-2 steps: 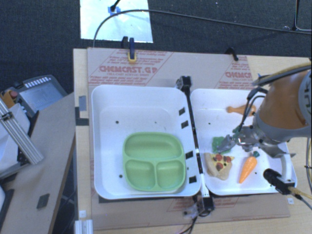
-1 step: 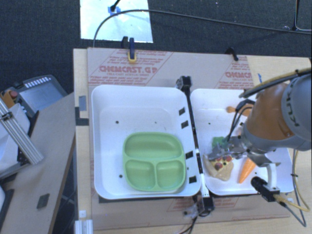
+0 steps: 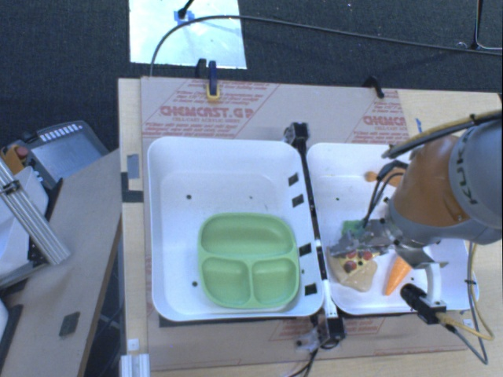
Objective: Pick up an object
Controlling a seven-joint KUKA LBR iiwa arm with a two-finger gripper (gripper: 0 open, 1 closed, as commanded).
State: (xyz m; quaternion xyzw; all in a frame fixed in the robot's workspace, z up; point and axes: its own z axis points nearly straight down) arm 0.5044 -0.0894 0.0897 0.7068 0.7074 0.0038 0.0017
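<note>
On the bench sit two white bins side by side, and the arm (image 3: 448, 183) reaches in from the right over the right bin (image 3: 338, 167). Its gripper (image 3: 360, 246) hangs low near that bin's front left part. From where I stand I cannot tell how the jaws are set; the wrist and some dark parts hide them. Just under and beside the gripper lies a pizza slice (image 3: 355, 272), pale with red dots, and something green (image 3: 351, 228) peeks out on the gripper's far side. An orange carrot (image 3: 397, 275) lies just right of the slice, near the bin's front wall. A small orange bit (image 3: 370, 176) rests farther back in the same bin. Over in the left bin (image 3: 181, 171) a green divided plate (image 3: 249, 259) sits toward the front, well apart from the gripper.
</note>
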